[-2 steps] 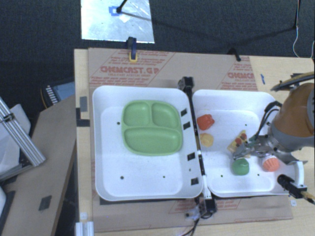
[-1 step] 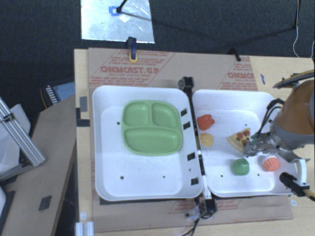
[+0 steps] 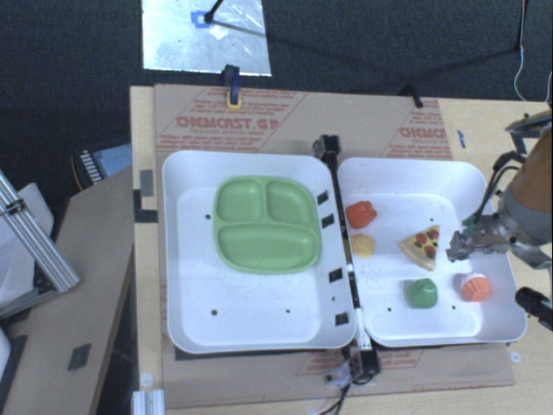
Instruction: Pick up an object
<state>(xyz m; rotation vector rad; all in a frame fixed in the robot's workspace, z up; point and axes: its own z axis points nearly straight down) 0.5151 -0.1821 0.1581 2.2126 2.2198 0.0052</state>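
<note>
The right bin [image 3: 406, 175] holds several toy foods: a red-orange pepper [image 3: 360, 213], a small yellow piece [image 3: 364, 245], a pizza slice [image 3: 422, 245], a green round piece [image 3: 422, 293] and an orange cupcake-like piece [image 3: 474, 288]. My gripper [image 3: 460, 247] hangs low at the right side of this bin, just right of the pizza slice and above the orange piece. I see nothing between its fingers. Its dark fingers are too small and blurred to read.
The left bin [image 3: 186, 318] carries a green divided plate [image 3: 266, 224]. A black hinge strip [image 3: 339, 258] runs between the bins. The arm enters from the right edge, over the right bin's rim. A cable hangs at the top right.
</note>
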